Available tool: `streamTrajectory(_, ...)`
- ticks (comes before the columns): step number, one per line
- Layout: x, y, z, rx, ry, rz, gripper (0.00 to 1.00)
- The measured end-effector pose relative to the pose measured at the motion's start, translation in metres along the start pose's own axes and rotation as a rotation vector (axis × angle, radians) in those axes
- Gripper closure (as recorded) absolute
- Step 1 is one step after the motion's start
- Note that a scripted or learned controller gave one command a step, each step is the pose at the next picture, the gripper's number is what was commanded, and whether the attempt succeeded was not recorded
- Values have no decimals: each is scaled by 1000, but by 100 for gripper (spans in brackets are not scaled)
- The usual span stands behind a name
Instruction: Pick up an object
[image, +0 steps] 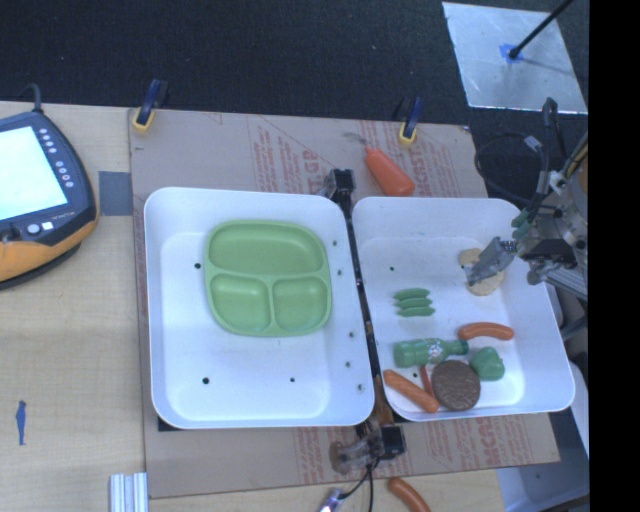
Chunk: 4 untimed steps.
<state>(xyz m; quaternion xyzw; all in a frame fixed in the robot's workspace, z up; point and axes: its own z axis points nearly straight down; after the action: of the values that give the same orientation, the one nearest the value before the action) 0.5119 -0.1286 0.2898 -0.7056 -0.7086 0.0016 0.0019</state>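
My gripper (492, 262) reaches in from the right over the upper right part of the right bin (400, 225). It hangs just above or against a pale tan round piece (484, 283); whether it touches is unclear. Lower in that bin lie green bean pods (413, 302), an orange sausage (487, 331), a green bottle-shaped toy (428, 351), a green pepper (489, 363), a brown patty (456, 385) and a carrot (409, 391).
The left bin (170, 330) holds a green divided plate (268, 277). An orange carrot (388, 172) lies on the cardboard behind the bins. A teach pendant (35, 195) sits at the far left. Another orange piece (410, 493) lies near the front edge.
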Motion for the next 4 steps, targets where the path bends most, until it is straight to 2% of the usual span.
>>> streamTrajectory(1,58,5,99,0,-1,-2,0)
streamTrajectory(2,16,40,199,1,-1,-1,0)
streamTrajectory(3,-19,85,197,-2,-1,2,0)
streamTrajectory(4,4,68,198,0,-1,-1,0)
